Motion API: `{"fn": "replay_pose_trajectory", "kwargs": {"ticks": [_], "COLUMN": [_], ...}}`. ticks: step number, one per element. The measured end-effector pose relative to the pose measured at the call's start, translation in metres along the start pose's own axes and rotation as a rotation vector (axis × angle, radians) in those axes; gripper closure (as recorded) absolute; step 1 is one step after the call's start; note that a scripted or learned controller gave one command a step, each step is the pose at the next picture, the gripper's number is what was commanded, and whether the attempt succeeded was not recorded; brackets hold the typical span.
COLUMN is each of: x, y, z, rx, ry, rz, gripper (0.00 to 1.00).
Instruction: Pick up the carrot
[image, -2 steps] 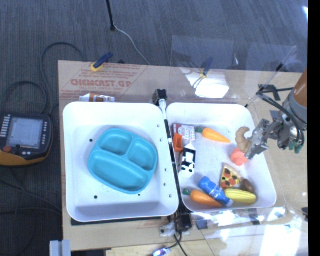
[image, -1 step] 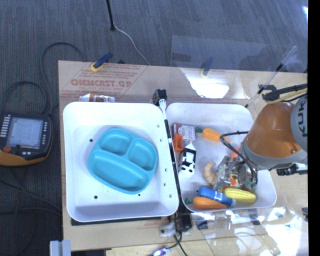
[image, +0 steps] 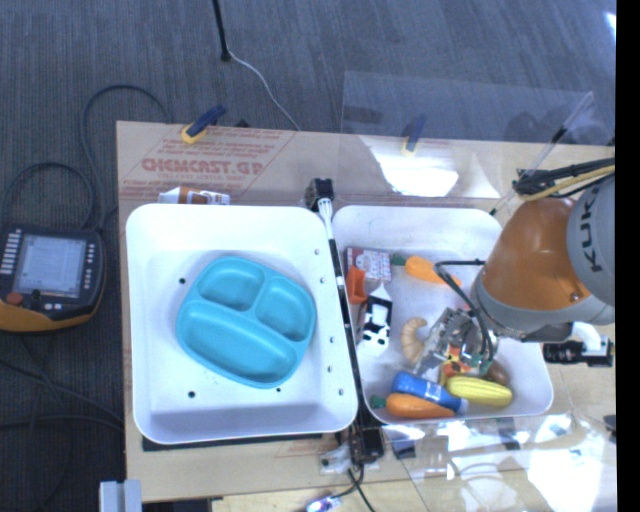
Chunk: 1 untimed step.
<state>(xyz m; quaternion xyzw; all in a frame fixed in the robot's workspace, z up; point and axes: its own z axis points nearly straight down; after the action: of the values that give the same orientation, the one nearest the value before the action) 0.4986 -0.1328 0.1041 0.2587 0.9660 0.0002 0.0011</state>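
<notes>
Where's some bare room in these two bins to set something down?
Left bin: white floor shows all around the blue divided plate, widest along the left wall and the near corners. Right bin: a bare strip along the far wall. Its near half is crowded with toys around the end effector.

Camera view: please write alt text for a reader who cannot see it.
The gripper hangs low over toys in the right bin, near an orange carrot, a yellow corn cob and a blue toy. The left bin holds a blue divided plate.
</notes>
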Motion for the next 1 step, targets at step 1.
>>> {"fn": "replay_pose_trajectory", "kwargs": {"ticks": [1], "x": [0.0211], "y": [0.0075], "z": [-0.0073], "rx": [0.002], "ry": [0.002], "rz": [0.376], "gripper": [1.00]}}
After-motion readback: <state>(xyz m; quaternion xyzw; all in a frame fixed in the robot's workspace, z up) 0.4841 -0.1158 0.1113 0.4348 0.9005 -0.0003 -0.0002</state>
